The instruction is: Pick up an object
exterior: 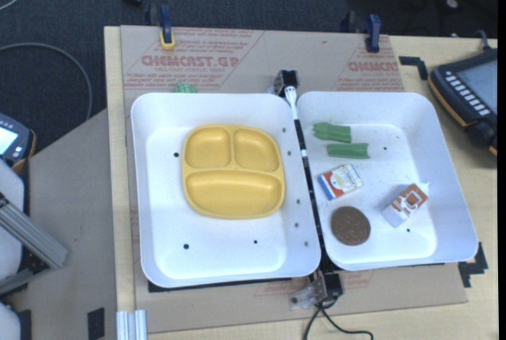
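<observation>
How the gripper stands cannot be told. The right bin (447,196) holds green sticks (331,131), a brown disc (349,225) and two small cartons (341,180), their print too small to read.

You can read "CHEMCAST GP" in red on the brown board (237,54) under the bins, repeated at right.

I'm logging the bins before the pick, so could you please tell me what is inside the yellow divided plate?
All three compartments of the yellow plate show bare yellow surface. The plate sits in the left bin; the bin floor beneath the plate is covered.
</observation>
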You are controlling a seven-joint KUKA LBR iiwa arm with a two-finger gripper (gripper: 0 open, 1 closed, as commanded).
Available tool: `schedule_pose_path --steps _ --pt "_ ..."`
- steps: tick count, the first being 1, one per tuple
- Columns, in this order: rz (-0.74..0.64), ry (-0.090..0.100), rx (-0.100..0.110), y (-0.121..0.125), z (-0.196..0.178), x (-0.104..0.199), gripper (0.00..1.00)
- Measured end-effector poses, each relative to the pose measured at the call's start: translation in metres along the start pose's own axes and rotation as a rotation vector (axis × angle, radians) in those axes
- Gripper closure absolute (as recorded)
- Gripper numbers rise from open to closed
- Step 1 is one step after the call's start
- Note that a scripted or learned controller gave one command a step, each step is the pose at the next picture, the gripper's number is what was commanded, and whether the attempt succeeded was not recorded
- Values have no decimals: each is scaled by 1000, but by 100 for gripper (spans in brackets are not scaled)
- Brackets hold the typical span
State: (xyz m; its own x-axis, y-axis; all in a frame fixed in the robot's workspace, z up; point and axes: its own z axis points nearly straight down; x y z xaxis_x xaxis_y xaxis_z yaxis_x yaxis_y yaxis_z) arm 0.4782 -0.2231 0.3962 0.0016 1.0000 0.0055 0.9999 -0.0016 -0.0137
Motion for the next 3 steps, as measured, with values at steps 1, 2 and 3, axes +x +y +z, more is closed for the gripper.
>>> schedule_pose_path --steps 1,2,3 --pt "-6 -8 -20 1 -41 38 100" --pt "2 -5 -11 1 -1 -2 100" --pt "-5 -8 -20 1 -54 35 100"
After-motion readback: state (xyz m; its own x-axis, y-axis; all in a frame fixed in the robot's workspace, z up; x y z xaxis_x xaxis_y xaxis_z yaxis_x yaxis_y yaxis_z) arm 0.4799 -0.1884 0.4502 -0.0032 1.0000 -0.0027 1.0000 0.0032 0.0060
